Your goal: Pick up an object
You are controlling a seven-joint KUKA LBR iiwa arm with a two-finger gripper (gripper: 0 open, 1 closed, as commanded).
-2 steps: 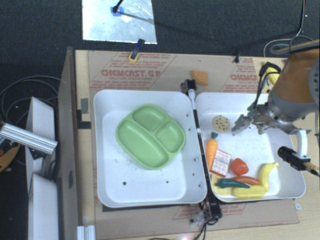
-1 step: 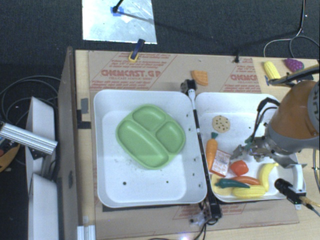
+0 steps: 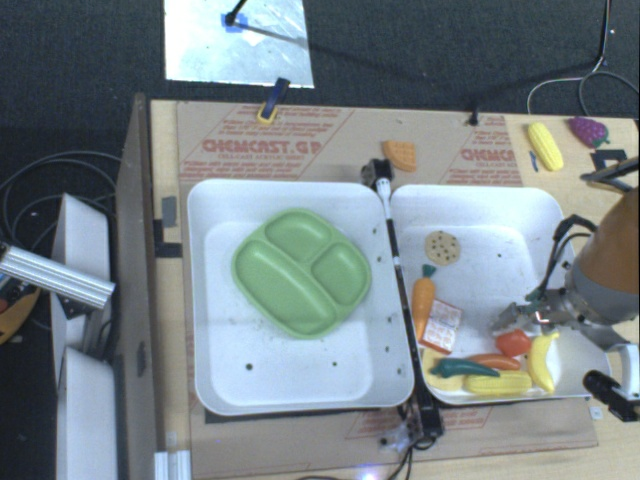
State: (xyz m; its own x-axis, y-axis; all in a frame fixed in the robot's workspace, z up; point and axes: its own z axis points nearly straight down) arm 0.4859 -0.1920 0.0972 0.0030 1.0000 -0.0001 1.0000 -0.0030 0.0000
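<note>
Several toys crowd end effector (image 3: 520, 320): tomato (image 3: 512, 343), banana (image 3: 543, 360) adjacent; grip state prob. unclear.

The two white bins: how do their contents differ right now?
The left white bin holds one thing, a green divided plate lying flat near its middle. The right white bin holds many small toy foods, among them an orange carrot, a round cookie and a yellow banana, mostly crowded toward its near edge. The gripper is over the right bin, beside a red tomato. Both bins are shallow.

We are viewing from one fixed camera above desk (image 3: 300, 138), looking down at slant, taking in both white bins (image 3: 215, 268) at middling range.
</note>
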